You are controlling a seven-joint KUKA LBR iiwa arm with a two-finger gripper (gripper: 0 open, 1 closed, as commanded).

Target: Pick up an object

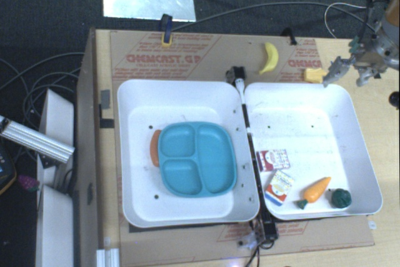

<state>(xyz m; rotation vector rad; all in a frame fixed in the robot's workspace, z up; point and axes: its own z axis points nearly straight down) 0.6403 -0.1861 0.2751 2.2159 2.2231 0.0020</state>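
Two fingers of your gripper (351,72) spread wide, gripping nothing, over the bin corner, cheese (314,75) just left, ready to descend.

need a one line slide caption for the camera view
Open gripper poised above the right white bin's far corner; orange toy carrot sits near its front.

A: Where is there open room in the shallow white right-hand bin (350,110)?

B: Its whole far half is bare floor. The near edge is crowded: a red-and-white printed carton (273,160), a small white pouch with blue trim (279,187), an orange plastic carrot (314,190) and a dark green round lump (340,197).

A: And the shallow white left-hand bin (134,103)?

B: A blue plastic divided plate (197,157) fills the middle, an orange sausage-shaped piece (154,147) tucked against its left side. Only a margin along the walls remains.
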